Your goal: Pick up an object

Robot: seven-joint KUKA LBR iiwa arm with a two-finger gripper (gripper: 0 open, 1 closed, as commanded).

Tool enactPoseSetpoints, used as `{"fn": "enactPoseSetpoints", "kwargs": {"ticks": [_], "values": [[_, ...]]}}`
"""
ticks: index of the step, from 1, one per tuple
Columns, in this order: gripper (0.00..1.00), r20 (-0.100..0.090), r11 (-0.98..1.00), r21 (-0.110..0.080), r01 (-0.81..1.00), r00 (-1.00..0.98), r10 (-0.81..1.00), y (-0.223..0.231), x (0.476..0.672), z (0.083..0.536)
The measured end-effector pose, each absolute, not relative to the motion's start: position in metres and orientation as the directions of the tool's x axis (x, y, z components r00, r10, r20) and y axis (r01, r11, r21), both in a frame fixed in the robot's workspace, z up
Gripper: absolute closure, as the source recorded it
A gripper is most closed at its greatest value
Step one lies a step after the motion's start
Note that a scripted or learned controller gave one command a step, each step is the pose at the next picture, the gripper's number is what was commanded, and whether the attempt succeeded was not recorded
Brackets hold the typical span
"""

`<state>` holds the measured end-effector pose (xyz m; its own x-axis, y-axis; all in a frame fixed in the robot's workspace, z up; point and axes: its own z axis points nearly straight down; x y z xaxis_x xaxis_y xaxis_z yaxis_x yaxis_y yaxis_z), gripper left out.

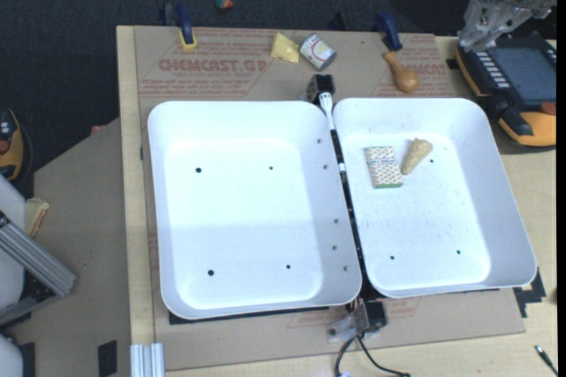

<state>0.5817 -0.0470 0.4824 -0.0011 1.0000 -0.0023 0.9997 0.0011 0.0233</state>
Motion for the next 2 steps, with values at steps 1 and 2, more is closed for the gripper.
{"fn": "enactPoseSetpoints", "kwargs": {"ticks": [1, 2], "values": [[1.00, 0.002, 0.005, -0.008, 1.000, -0.005, 1.000, 0.004, 0.521, 0.423], [1.00, 0.001, 0.009, -0.012, 1.000, -0.009, 1.000, 0.078, 0.476, 0.351]]}}
